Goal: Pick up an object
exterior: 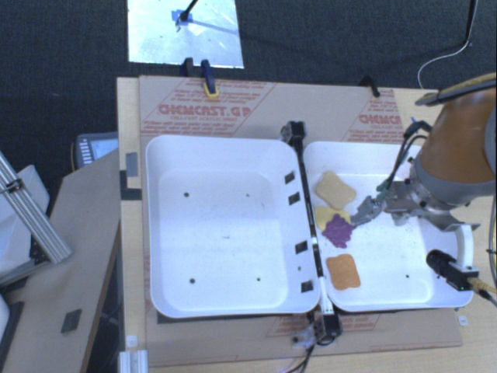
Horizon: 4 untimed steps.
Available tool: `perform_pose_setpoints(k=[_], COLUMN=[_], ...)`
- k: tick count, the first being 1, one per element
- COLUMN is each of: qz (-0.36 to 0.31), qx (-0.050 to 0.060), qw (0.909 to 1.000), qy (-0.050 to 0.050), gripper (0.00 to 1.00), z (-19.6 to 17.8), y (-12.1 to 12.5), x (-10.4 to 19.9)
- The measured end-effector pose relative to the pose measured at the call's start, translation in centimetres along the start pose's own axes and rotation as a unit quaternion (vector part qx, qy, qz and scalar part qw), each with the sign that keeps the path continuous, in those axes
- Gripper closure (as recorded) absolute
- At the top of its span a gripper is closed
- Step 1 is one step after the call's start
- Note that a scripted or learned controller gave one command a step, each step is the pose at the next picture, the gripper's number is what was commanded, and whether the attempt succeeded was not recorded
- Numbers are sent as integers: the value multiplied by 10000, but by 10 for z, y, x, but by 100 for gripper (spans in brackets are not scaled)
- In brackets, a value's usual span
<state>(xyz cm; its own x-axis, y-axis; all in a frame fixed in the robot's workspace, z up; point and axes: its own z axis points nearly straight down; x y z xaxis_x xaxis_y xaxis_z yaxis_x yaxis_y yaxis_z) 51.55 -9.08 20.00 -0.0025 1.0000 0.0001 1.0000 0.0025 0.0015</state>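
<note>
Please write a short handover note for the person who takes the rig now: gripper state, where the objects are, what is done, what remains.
Gripper: low over the right bin, beside the purple piece; whether the jaws are open cannot be told.
Objects: tan piece, yellow piece, purple piece and orange piece, all at the right bin's left side.
Done: nothing lifted.
Left: grasp one piece and raise it.

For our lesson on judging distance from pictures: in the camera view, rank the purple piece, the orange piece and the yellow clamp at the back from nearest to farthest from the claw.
From the claw:
1. Purple piece, right bin, just beside the claw tip.
2. Orange piece, right bin, toward the front edge.
3. Yellow clamp, at the board's back edge, beyond the left bin.
</note>
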Motion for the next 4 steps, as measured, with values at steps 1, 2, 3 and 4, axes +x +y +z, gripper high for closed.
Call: perform_pose_setpoints(k=[1, 2, 3, 4], qz=[-9, -52, -47, -49], qx=[-12, -64, -53, -32], qw=[10000, 10000, 10000, 10000], qy=[-1, 11, 15, 19], gripper=[100, 100, 100, 100], z=[-11, -127, -218, -271], y=[1, -7, -15, -27], x=[0, 69, 136, 210])
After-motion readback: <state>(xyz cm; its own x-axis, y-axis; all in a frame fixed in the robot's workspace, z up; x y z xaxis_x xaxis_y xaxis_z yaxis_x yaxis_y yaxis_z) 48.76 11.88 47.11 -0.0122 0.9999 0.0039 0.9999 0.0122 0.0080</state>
